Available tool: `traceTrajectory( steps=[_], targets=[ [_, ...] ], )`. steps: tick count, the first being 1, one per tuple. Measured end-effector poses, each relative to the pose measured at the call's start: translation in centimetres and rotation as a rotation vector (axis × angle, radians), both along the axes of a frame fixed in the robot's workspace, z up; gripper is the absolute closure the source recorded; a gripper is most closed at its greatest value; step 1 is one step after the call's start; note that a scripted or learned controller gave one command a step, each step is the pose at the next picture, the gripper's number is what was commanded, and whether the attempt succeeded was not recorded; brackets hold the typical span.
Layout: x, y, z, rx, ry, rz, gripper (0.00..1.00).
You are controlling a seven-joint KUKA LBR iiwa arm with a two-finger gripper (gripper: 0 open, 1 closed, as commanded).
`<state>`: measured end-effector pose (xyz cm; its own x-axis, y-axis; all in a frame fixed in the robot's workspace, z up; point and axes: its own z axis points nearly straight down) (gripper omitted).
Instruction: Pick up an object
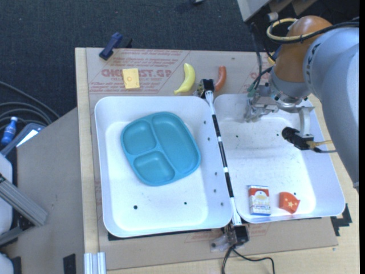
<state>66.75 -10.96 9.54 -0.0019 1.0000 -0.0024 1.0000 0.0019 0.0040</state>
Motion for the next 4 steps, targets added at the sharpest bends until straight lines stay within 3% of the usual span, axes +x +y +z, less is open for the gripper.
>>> traceTrajectory(
  steps=[1, 2, 3, 4],
  targets=[
    [0.0, 0.0, 0.0, 0.0, 0.001, 0.0, 0.0],
    [0.1, 0.0, 1.0, -0.001, -0.002, 0.001, 1.0],
    [0.1, 0.0, 1.0, -0.001, -0.002, 0.001, 0.0],
    [0.1, 0.1, 2.1, -0.003, -0.005, 0.001, 1.0]
  ],
)
